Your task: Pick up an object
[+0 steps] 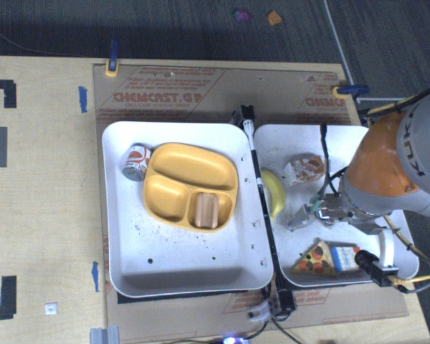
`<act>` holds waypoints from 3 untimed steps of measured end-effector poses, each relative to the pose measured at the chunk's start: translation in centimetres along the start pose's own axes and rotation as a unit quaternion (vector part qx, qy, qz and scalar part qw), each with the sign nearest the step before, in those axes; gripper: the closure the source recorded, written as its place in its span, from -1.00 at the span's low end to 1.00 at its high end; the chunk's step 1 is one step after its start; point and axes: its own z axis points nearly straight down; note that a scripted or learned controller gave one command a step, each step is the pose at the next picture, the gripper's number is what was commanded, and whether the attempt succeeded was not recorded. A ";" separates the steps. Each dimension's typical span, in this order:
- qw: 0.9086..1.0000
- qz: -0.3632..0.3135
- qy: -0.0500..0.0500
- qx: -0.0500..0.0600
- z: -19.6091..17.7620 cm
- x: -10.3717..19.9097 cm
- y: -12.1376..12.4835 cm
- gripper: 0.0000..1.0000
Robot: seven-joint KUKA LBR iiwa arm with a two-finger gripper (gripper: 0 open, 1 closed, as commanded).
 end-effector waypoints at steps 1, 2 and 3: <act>1.000 -0.001 -0.003 -0.010 0.4 0.0 -1.9 -1.00; 1.000 0.000 -0.003 -0.010 0.4 0.1 -1.9 -1.00; 1.000 0.001 -0.004 -0.010 0.4 0.1 -1.9 -1.00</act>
